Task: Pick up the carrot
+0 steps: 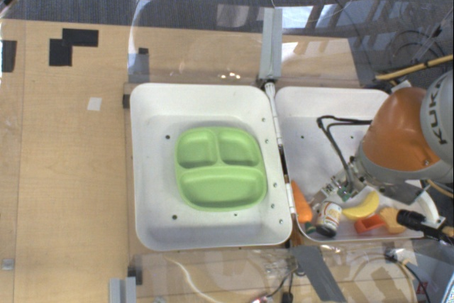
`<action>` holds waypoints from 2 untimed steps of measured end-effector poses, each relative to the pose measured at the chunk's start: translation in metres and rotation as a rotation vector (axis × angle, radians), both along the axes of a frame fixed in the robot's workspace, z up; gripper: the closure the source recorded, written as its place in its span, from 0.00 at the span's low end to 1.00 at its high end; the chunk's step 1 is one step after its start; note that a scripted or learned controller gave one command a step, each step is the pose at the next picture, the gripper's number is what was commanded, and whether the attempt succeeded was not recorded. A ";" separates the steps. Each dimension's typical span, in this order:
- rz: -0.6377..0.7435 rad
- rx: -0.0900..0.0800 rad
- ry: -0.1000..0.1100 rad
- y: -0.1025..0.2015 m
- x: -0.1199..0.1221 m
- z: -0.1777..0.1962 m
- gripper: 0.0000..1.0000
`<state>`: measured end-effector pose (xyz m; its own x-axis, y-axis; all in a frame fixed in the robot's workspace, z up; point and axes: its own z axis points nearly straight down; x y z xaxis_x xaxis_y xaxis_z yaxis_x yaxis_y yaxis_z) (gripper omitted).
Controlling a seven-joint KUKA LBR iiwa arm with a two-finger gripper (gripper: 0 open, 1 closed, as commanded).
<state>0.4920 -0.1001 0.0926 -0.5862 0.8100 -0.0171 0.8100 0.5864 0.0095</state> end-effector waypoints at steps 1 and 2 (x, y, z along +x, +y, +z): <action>-0.539 0.014 0.010 0.022 0.009 0.092 0.00; -0.435 0.012 0.010 0.005 0.006 0.202 0.00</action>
